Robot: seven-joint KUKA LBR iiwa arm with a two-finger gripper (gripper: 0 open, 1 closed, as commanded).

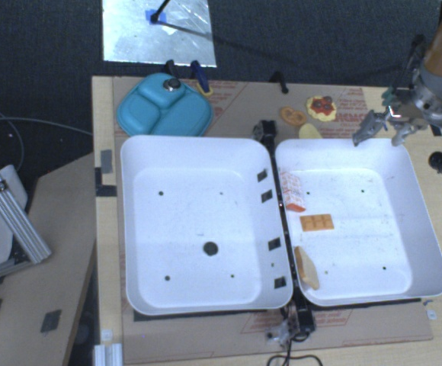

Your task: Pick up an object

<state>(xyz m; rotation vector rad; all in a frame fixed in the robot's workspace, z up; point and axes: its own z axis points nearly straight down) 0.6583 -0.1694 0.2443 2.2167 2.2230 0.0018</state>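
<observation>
The right bin (404, 204) holds an orange waffle-like square (317, 222), a white and red packet (291, 191) by its left wall, and a tan bread-like piece (306, 269) at its front left corner. In the left bin (152, 166) lies a small dark round disc (210, 248). My gripper (381, 133) hangs over the far rim of the right bin, to the right of and behind these objects. It is open, its two fingers spread apart with nothing between them.
Behind the left bin lies a blue divided plate (164, 107). Small toy food pieces (321, 107) lie on the bench behind the right bin, near the gripper. A foil sheet (158, 20) is on the floor at the back. Black clips (274, 244) line the shared bin wall.
</observation>
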